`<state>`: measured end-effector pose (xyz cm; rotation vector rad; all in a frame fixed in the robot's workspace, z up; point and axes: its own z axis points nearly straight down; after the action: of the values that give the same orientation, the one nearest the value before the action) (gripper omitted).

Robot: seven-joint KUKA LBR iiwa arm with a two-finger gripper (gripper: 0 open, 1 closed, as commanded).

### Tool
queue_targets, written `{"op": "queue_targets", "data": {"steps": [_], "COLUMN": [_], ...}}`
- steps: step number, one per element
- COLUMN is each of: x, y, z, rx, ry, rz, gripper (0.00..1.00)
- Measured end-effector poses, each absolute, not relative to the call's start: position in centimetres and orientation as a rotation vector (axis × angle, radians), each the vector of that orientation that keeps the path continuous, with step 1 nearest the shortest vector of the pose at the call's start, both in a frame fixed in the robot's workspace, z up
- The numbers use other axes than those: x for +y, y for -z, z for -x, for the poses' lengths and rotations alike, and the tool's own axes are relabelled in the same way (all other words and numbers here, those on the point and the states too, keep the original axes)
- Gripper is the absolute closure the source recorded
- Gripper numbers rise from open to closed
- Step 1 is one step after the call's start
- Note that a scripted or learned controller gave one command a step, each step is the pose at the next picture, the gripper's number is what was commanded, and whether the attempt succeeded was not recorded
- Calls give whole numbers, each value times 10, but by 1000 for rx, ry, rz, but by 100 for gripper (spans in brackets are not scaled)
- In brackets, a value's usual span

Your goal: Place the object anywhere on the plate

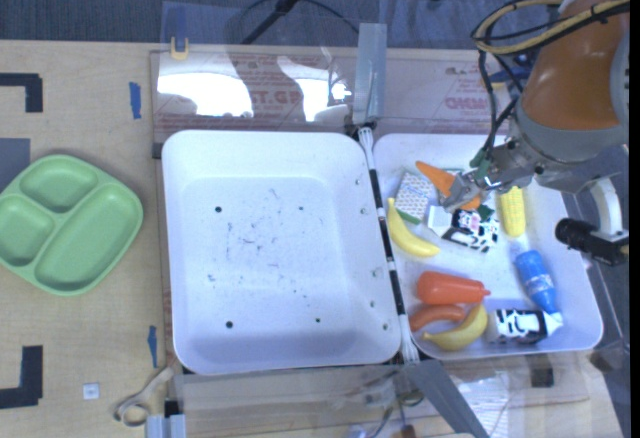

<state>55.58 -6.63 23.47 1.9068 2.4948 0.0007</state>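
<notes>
From my remote seat, the gripper (468, 188) sits low over the upper part of the right bin (585, 326), right in the pile of toy food, with the grey-and-orange arm (570, 86) coming in from the right. I honestly can't tell how the gripper is set from this angle; the tip is buried in clutter and the wrist hides most of it, so I won't claim it holds anything. Closest to the tip is an orange carrot (432, 172), just up and to the left of it and lying on a slant from upper left to lower right, roughly pointing at the tip. Just below the tip there's a black-and-white cow-print thing (470, 228), and a corn cob (512, 210) stands nearly vertical just to its right. Further down the bin I see a yellow banana (410, 234) along the left wall, a red-orange pepper (452, 287), a second banana (458, 329), a blue bottle (534, 278) and another cow-print piece (522, 323). The bit that matters for the move: the green divided plate (68, 223) is way over on the left of the tabletop (80, 346), well apart from the arm, with the whole left bin (270, 226) between them. So whatever gets picked has to travel straight left across that bin, and my guess is the carrot is the likeliest candidate.
</notes>
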Motion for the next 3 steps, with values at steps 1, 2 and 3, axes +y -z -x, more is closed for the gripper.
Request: {"op": "queue_targets", "data": {"steps": [1,2,3], "x": [-101,-63,-3], "y": [-195,-184,-184], "z": [-500,-549,-550], "rx": [2630,2313,2575], "ry": [-1,-1,-1], "rz": [-1718,-2124,-1801], "gripper": [100,100,100]}}
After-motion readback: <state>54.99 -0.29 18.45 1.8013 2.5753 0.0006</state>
